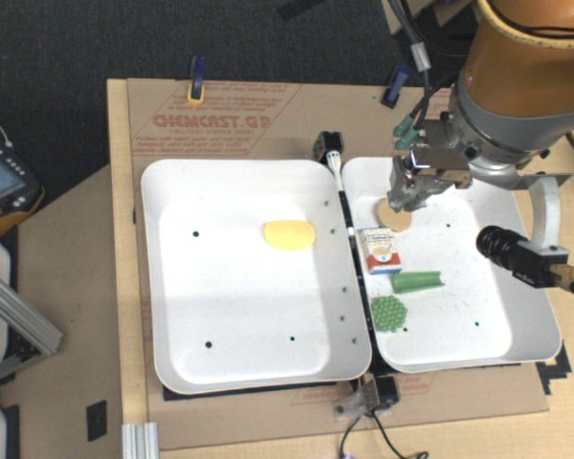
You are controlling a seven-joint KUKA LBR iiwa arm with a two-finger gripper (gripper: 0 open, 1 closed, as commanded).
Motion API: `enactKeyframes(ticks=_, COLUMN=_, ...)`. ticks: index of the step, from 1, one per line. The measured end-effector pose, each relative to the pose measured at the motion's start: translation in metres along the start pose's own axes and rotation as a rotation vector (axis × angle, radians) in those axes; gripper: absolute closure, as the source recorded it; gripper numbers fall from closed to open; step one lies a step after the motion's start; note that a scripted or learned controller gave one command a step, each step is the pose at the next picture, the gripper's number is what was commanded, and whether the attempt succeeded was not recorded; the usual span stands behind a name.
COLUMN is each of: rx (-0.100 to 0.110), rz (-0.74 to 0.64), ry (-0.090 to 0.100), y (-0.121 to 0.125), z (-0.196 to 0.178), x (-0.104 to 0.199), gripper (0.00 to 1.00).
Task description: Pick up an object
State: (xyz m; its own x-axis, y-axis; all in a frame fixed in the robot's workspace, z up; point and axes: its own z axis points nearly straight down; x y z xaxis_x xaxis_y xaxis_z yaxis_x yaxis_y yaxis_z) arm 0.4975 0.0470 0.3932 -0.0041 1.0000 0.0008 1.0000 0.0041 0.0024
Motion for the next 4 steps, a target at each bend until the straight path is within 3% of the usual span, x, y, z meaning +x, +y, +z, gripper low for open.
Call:
enactKeyframes(ticks=1, rx=0.005, rz=-0.001, ry=0.0, y=-0.019, z=0.0, x=0.046, gripper=1.0)
enactKeyframes(ticks=2, rx=-0.006, rz=0.0, ry=0.002, y=-0.017, z=-0.069, x=0.075, gripper=1.0)
enactKeyframes(ticks=3, rx=-0.007, rz=-0.003, ry=0.004, y=-0.017, z=-0.14, x=0.128, gripper=1.0)
enactKeyframes(ticks=4, rx=-0.002, rz=0.001, ry=0.0, y=-0.017, z=-0.147, x=0.126, gripper=1.0)
